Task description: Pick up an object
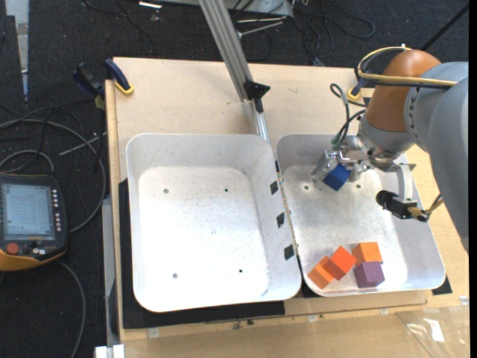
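Observation:
My gripper [339, 168] hangs over the upper part of the right bin [419, 239], reaching in from the right. It is shut on a small blue block [336, 177], which sits between the two silver fingers [325, 167]. Whether the block rests on the bin floor or hangs just above it cannot be told. At the near end of the same bin lie two orange blocks [332, 267] [367, 253] and a purple block [369, 274], close together and well apart from the gripper.
The left bin [197, 222] lies beside the right one, with black clips along their shared rim [282, 218]. A slanted metal rail [227, 39] crosses the bench behind the bins. A teach pendant [28, 218] lies off the bench to the left.

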Controlling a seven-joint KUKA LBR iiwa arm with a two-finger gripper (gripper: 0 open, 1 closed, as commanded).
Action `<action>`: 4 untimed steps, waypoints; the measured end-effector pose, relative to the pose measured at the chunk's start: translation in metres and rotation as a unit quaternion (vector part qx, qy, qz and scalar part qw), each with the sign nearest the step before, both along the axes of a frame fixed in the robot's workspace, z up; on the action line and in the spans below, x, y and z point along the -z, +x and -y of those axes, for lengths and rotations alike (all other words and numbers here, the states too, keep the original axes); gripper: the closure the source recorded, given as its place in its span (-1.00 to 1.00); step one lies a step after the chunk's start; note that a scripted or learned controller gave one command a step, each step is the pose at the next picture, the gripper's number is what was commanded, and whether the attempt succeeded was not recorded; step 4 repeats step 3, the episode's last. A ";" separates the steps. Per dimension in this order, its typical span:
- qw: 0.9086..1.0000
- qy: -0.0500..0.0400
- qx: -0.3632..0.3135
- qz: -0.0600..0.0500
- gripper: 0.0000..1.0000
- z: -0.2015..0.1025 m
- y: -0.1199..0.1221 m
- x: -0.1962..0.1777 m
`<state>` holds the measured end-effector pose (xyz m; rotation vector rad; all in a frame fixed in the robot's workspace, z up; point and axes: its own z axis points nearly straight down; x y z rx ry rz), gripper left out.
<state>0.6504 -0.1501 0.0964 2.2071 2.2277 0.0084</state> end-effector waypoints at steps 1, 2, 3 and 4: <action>1.000 -0.001 0.003 -0.002 1.00 0.004 -0.003 -0.010; 1.000 0.001 0.000 0.001 1.00 -0.074 -0.005 -0.104; 1.000 0.001 0.000 -0.002 1.00 -0.170 0.025 -0.099; 1.000 0.001 0.000 -0.002 1.00 -0.170 0.025 -0.099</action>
